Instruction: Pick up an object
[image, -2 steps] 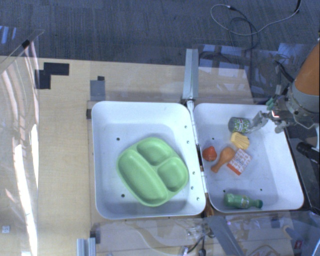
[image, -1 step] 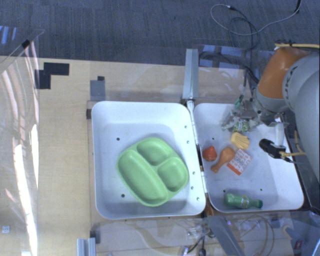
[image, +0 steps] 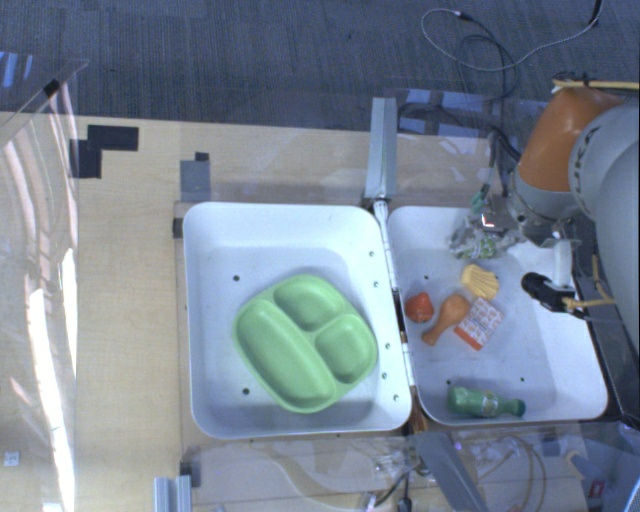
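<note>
My gripper (image: 483, 236) hangs low over the far part of the right bin (image: 560, 395), on the grey arm with the orange band that comes in from the right. Just in front of it lies a yellow ridged piece (image: 480, 280). Nearer the bin's middle are a brown drumstick (image: 447, 318), a small red item (image: 419, 306) and a red-and-white packet (image: 481, 323). A green bottle (image: 484, 403) lies on its side by the bin's front wall.
The left bin (image: 210, 250) holds a green divided plate (image: 306, 342). A metal divider (image: 381, 160) stands between the two bins at the back. Pale wooden bench lies to the left.
</note>
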